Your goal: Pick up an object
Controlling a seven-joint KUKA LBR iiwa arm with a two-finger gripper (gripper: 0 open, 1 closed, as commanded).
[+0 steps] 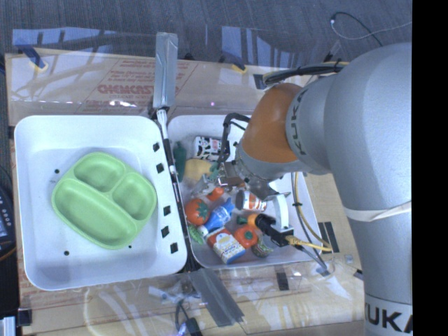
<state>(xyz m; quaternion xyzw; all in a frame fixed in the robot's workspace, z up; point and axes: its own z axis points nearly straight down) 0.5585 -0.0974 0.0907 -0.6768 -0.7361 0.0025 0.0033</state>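
The grey arm [371,152] with its orange band [269,128] loomed closest, reaching down into the right bin [308,254]. Its gripper [234,180] sat low among the piled toy foods, over an orange tomato-like piece [197,211] and a small carton [224,246]; whether it was apart or together could not be told. In the left bin [42,257] lay a green divided plate [103,199].

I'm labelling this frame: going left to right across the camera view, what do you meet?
Left bin → green plate → divider between the bins → right bin's pile of toys → arm.
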